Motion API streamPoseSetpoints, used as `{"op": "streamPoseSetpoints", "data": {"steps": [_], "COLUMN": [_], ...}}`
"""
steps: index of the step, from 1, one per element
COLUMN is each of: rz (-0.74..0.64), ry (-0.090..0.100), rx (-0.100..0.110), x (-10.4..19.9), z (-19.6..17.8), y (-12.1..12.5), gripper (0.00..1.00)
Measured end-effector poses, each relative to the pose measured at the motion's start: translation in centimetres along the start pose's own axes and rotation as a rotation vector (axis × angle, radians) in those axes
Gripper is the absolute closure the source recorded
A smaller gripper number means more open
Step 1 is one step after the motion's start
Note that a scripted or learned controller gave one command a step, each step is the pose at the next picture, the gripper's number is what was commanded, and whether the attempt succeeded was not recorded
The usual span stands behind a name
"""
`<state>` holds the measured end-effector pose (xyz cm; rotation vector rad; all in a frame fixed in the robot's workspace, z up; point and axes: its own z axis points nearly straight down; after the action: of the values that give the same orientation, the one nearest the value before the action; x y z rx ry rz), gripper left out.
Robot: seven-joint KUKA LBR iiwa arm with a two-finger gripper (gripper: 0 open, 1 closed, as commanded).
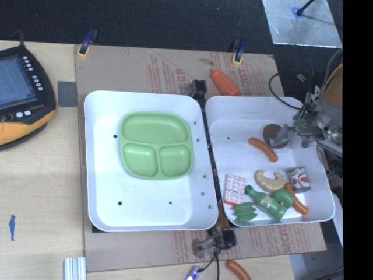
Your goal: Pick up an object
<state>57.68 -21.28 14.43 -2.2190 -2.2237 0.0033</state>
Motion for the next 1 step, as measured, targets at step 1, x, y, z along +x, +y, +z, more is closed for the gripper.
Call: {"op": "streamPoseSetpoints", "data": {"steps": [1], "rz": [-0.002], "ry": [0.0], "rx": [0.0], "x": [0.58], "z": [5.2], "y": [3.72], "gripper": [0.0]}}
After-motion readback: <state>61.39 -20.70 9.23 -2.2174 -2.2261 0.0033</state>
